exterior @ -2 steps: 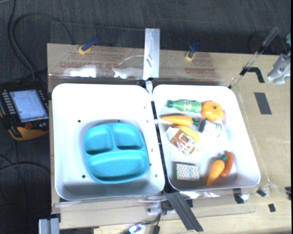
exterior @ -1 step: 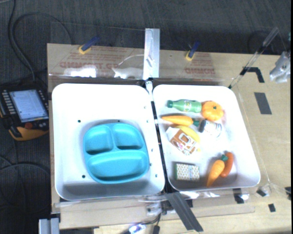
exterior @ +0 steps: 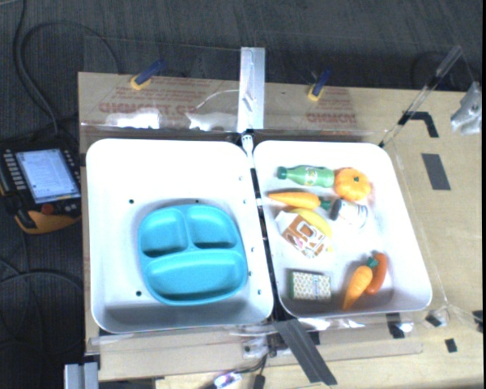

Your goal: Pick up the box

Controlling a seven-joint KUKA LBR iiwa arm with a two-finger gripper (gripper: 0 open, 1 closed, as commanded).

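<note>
Starting from scratch, I judge: the box (exterior: 310, 284), probably the small patterned one, lies flat near the front of the right bin (exterior: 405, 209), just beside the carrots (exterior: 364, 278). How my jaws stand I cannot tell. Reach, grip and lift all remain.

A single fixed camera looked down from above at a slant, far enough back to take in the whole worktop (exterior: 437, 217), both white bins (exterior: 113, 217) side by side, and dark carpet (exterior: 32, 47) beyond the far and left edges.
</note>
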